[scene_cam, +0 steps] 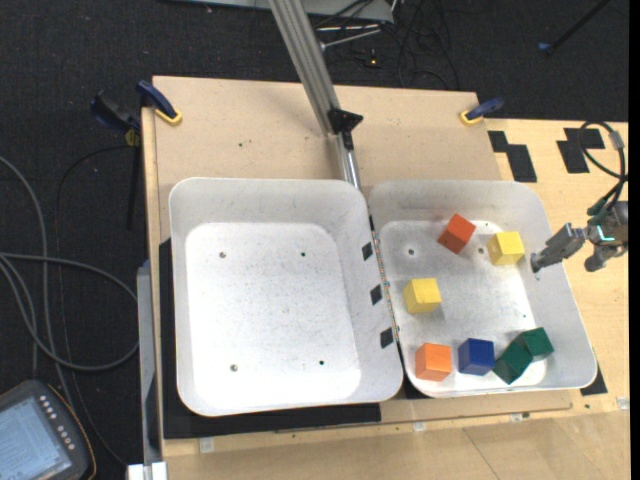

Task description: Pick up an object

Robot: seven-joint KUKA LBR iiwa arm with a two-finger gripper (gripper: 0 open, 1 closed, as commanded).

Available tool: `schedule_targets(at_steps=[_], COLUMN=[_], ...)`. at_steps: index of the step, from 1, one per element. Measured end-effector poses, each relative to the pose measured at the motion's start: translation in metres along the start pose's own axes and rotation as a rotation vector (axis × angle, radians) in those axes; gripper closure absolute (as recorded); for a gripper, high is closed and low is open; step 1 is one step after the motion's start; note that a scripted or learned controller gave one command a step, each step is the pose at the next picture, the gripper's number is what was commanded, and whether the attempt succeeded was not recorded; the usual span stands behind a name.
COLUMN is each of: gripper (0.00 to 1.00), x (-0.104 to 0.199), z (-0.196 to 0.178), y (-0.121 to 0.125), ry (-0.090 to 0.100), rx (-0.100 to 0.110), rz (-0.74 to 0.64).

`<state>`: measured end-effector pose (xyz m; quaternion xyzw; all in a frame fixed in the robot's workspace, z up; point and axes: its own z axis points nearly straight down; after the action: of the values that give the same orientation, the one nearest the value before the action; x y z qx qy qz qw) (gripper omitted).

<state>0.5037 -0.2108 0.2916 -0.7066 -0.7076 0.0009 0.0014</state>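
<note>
Several coloured blocks lie in the right bin [560, 298]. An orange cube [457, 233] and a yellow cube [507, 247] sit near its back. Another yellow cube [423, 295] lies at its left. Along the front are an orange cube [433, 361], a blue cube [477, 356] and a green block [525, 353]. My gripper [572, 258] hovers over the bin's right rim, just right of the back yellow cube. It is open, with nothing between its fingers.
The left bin [190, 298] stands beside the right one. A metal pole [310, 58] slants down from the back to the gap between the bins. Clamps [160, 103] [480, 111] hold the bench's back corners.
</note>
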Motion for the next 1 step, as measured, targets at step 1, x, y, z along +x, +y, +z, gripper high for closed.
schedule_targets(at_steps=[1], gripper=[0.0], x=[0.0001], z=[-0.0017], y=[0.0006], ry=[-0.001], rx=[-0.004], rz=[0.0])
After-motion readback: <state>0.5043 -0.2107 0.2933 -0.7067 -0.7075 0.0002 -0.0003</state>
